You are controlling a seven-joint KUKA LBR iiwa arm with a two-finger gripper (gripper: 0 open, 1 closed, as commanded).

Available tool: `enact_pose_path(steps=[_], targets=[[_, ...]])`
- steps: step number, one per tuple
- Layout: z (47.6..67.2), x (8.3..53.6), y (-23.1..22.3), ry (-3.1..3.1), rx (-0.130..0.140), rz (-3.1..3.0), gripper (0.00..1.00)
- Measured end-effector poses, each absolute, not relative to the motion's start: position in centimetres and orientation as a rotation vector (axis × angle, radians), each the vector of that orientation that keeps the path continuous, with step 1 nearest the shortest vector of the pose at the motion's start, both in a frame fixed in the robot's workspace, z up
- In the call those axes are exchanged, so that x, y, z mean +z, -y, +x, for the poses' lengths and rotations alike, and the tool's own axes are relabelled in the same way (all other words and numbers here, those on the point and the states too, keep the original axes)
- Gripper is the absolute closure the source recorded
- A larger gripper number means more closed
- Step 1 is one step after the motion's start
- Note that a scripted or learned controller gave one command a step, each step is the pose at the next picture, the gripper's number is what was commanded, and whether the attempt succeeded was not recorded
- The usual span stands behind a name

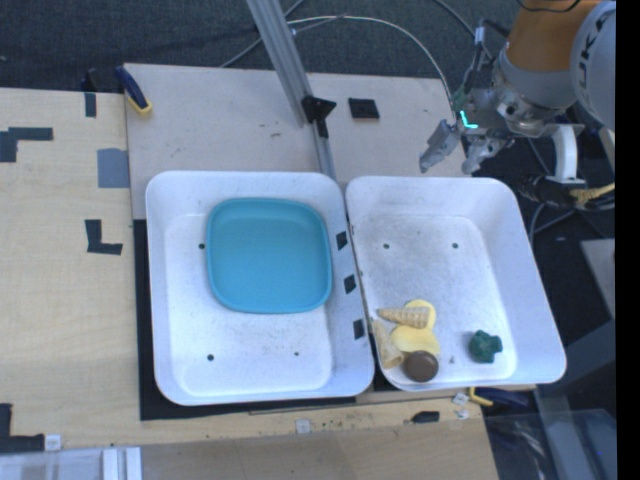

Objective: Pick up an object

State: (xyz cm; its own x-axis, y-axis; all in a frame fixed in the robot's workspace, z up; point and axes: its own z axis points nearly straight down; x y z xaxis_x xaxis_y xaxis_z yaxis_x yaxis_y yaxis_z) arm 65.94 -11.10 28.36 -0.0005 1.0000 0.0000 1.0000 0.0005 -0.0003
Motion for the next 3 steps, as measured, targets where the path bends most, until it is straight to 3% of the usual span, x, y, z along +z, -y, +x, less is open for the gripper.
enact_pose_path(steps=[1,3], targets=[[65.9,28.4,11.1,2.222,0.0,-2.221,0.0],[66.1,17.1,12.2,2.219,0.005,-2.219,0.0]])
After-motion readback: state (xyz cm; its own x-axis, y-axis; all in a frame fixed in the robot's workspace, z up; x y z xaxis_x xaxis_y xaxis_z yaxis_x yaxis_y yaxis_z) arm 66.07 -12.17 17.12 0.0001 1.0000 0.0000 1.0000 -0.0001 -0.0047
